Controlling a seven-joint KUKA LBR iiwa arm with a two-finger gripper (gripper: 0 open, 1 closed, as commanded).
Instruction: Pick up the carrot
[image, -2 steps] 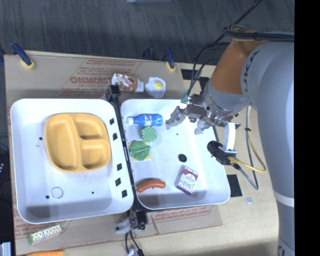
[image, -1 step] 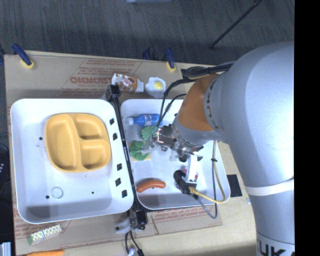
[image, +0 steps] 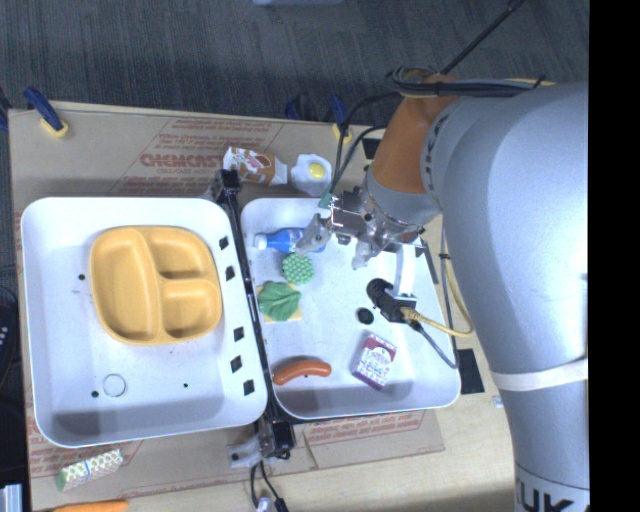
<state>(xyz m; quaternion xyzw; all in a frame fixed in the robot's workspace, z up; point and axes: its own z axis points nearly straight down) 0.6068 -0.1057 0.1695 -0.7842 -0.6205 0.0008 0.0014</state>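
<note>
Carrot: the carrot lies flat near the front edge of the right bin, towards its front-left corner.
Gripper: the gripper hangs by the bin's back edge, well apart from the carrot; fingers apart, nothing between them.
Right bin: blue bottle, green leaf, purple packet.
Left bin: the left bin holds a yellow divided tray.
Surface: cardboard sheet under both bins.

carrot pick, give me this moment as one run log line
gripper over right bin's far end | carrot lying near front wall, not held | yellow tray in left bin
</note>
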